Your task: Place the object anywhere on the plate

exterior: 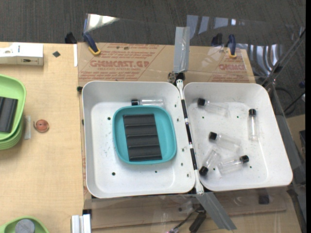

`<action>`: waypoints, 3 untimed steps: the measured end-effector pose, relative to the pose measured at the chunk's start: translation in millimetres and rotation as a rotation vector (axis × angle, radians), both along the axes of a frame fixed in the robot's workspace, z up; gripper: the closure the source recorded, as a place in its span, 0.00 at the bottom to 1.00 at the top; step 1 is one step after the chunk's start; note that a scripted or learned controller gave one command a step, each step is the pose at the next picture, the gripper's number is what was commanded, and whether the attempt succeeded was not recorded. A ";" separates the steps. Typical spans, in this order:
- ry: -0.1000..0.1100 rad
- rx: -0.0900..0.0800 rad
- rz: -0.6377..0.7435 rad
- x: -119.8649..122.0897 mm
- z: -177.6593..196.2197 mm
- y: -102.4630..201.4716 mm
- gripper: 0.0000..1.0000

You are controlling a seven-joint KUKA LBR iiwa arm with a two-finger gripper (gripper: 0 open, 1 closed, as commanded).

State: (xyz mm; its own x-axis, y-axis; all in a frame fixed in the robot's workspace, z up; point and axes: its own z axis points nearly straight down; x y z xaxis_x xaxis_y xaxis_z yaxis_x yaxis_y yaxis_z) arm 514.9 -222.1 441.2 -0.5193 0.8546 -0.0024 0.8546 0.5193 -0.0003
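Teal plate with black ridged insert in left bin, one clear vial just beyond plate's far edge, five black-capped vials scattered in right bin, pincer state cannot tell

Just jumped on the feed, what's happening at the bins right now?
Nothing is being handled at this moment. The left bin holds a teal plate carrying a black ridged insert, with one clear vial lying just behind the plate, off it. The right bin has five more black-capped vials scattered loose. No vial lies on the plate, so the placement looks not yet done.
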 end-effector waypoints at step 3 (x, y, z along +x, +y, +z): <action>0.000 0.000 0.000 0.0 0.0 0.0 0.00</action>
